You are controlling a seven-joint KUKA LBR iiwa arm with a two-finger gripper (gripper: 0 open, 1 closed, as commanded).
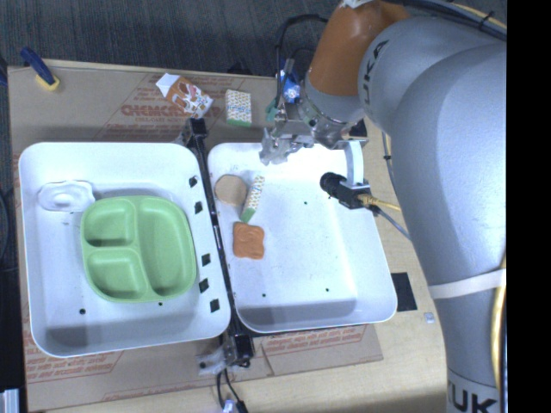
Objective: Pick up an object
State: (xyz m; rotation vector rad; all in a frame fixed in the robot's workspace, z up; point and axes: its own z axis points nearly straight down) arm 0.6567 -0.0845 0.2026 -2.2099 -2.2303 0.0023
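Three small objects lie near the left wall of the right shallow white bin [344, 299]: a flat orange irregular piece [250, 243], a tan rounded disc [228, 188], and a pale patterned stick-shaped packet [254, 196] lying slantwise just beside the disc, its lower end close to the orange piece; any of these could serve as the object to pick up; the orange piece, apart from the bin wall on most sides, looks the easiest target, whereas the disc and packet sit so close together that closing on one risks nudging the other; a good descent would be centred over the chosen item, clear of the divider between the bins. The two-finger gripper [277, 147] hangs over the far rim of the right bin, above and behind the three objects; whether its fingers are wide or narrow cannot be told from this slant, and nothing is seen between them. The grey arm with its orange band [344, 46] reaches in from the right, bent down steeply at the wrist. The left white bin [52, 317] holds a green compartment tray [138, 248].
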